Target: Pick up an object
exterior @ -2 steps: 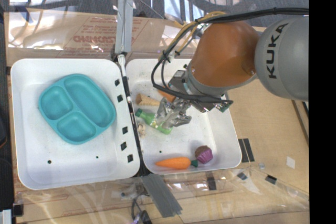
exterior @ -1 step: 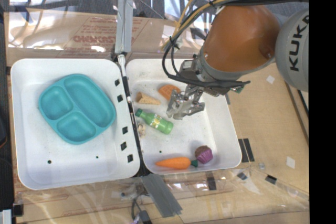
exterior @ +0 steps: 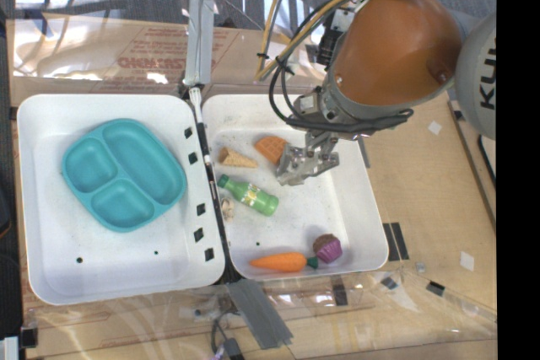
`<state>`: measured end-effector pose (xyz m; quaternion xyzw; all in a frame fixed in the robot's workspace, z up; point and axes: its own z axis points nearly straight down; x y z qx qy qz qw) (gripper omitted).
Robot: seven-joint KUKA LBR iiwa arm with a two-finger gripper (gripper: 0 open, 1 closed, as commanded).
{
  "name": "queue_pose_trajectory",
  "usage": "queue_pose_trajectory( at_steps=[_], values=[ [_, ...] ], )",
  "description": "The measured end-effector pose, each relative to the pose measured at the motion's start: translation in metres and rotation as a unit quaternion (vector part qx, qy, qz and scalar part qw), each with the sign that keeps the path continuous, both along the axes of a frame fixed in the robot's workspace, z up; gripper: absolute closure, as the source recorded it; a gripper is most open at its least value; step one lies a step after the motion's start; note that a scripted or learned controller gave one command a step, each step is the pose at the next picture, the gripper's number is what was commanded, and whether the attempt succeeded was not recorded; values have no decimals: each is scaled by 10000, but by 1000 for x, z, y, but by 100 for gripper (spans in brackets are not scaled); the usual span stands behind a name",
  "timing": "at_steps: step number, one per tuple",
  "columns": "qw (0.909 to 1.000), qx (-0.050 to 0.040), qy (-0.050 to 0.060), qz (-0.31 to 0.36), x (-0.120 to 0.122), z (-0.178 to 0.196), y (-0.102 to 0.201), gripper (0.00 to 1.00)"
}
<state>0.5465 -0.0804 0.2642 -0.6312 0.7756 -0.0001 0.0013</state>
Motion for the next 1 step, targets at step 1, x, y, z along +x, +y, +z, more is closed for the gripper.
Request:
queue_pose_trajectory(
  at_steps=[1],
  values=[
    [9880,1,0,1543,6,15,-22,100]
  ],
)
